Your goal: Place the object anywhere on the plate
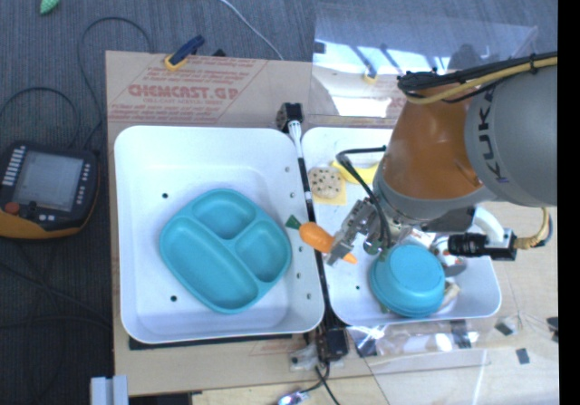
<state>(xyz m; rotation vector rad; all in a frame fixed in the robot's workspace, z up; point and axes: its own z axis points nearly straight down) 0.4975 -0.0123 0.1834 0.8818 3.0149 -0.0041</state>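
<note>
A turquoise plate (225, 249) with three compartments lies in the left bin (145, 168). An orange toy carrot (314, 236) with a green top hangs over the divider between the two bins, its green end pointing toward the plate. My gripper (344, 245) is at the carrot's right end, just right of the divider, and its fingers (355, 224) close around the carrot. The grey and orange arm reaches in from the right and covers much of the right bin.
In the right bin (480, 299) stands a turquoise bowl (410, 279) close under the wrist. A yellow cheese slice with a spotted cracker (324, 181) lies at its back left. A pendant controller (45, 190) rests on the floor at left.
</note>
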